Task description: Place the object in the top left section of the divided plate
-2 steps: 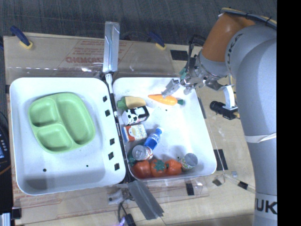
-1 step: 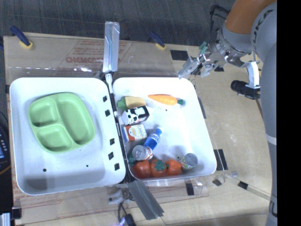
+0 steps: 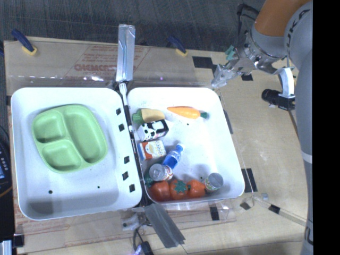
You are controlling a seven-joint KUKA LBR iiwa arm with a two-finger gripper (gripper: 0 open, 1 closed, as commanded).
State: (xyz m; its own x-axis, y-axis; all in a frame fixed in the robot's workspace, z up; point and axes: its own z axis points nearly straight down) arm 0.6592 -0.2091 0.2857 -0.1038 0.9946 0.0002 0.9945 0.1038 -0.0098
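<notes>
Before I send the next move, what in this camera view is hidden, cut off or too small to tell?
- Gripper: too small and blurred to tell open from shut.
- Arm: cut off by the top edge.
- Tomatoes: partly hidden behind the right bin's near wall.
- Carton and can: labels too small to read.
- Green plate: fully visible.

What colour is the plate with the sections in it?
The divided plate is light green, seen clearly in the camera view, sitting in the left white bin.
</notes>
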